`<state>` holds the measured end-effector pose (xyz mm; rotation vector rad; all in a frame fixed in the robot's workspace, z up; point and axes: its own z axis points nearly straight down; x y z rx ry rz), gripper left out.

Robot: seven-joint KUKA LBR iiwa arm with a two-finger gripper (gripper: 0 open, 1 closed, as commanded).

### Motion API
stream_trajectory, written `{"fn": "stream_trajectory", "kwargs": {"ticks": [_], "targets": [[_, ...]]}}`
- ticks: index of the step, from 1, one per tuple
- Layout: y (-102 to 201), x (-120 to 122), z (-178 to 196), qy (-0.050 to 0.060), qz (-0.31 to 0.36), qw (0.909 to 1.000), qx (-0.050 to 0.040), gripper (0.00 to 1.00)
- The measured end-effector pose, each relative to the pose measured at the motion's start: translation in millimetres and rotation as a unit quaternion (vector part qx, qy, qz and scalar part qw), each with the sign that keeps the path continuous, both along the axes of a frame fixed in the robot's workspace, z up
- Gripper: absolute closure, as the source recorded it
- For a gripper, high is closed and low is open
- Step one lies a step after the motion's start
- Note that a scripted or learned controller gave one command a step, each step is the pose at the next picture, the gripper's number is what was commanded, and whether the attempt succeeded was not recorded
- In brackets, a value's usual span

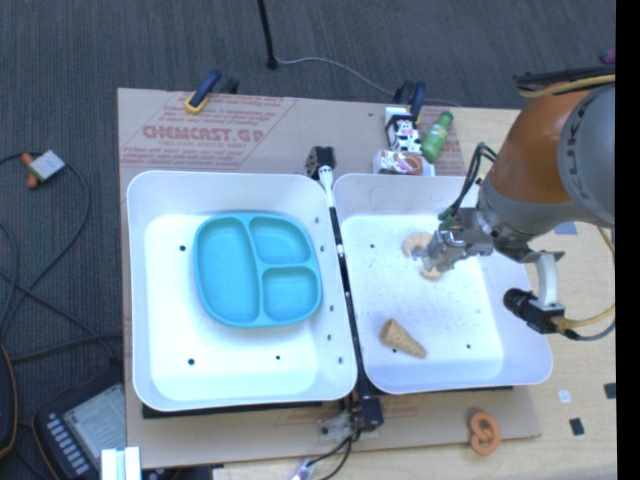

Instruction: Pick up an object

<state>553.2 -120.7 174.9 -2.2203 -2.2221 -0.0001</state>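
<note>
In the right bin (520, 363) a tan cone-shaped piece (401, 337) lies near the front. Farther back a pale beige curled piece (417, 247) lies on the bin floor, directly under my gripper (437, 253). The gripper hangs low over that piece, reaching in from the right, and partly covers it. The grey arm with its orange band (540, 158) fills the back right corner above the bin.
The left bin (150, 348) holds a light blue divided plate (257, 269). Behind the right bin stand a green bottle (435, 136) and a small carton (402, 148). An orange ring (484, 431) lies on the bench in front. A clamp (203, 90) sits at the back left.
</note>
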Motion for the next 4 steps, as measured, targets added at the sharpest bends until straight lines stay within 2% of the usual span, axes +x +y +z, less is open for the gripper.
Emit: {"fn": "stream_trajectory", "kwargs": {"ticks": [1, 2, 4], "targets": [[42.7, -59.6, 9.1, 0.001, 0.0, 1.0, -0.0001, 1.0], [39.0, -33.8, 9.0, 0.001, 0.0, 1.0, 0.0001, 1.0], [42.3, -17.3, 8.9, 0.0, 0.0, 1.0, 0.0001, 1.0]]}}
